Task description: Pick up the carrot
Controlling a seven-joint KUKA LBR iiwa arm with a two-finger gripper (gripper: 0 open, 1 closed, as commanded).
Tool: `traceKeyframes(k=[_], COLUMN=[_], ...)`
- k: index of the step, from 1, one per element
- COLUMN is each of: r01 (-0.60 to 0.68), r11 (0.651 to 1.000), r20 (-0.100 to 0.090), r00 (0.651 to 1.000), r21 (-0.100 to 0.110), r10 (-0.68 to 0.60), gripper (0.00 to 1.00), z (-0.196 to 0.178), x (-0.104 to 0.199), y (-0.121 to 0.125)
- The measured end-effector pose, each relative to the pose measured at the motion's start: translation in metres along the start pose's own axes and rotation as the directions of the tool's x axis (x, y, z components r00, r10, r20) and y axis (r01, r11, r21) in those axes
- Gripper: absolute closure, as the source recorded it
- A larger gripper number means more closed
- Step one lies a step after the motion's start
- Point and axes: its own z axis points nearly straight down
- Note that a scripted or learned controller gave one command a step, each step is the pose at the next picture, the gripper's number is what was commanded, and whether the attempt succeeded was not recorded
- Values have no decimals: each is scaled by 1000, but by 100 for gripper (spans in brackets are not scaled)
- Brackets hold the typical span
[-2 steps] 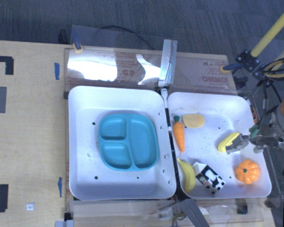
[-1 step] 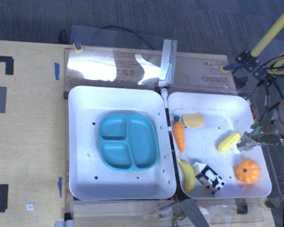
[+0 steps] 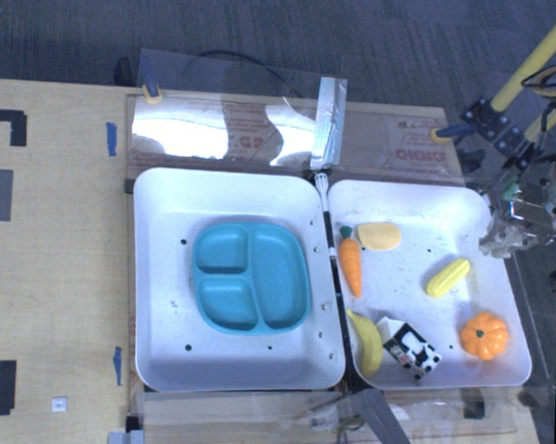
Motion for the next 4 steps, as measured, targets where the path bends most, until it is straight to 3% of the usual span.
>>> traceKeyframes(k=[1,2,3,4], r01=[0,116,302,422], r11=[1000,993,953,907], r20=[0,-2,-9,0], r00=[1000,993,953,907], r21=[0,8,-1,-4], r10=[0,-116,-302,-422], gripper=[0,0,0,0], z=[0,40,160,110], x=[0,-47,-38,-13], y=[0,-34,-49,-12])
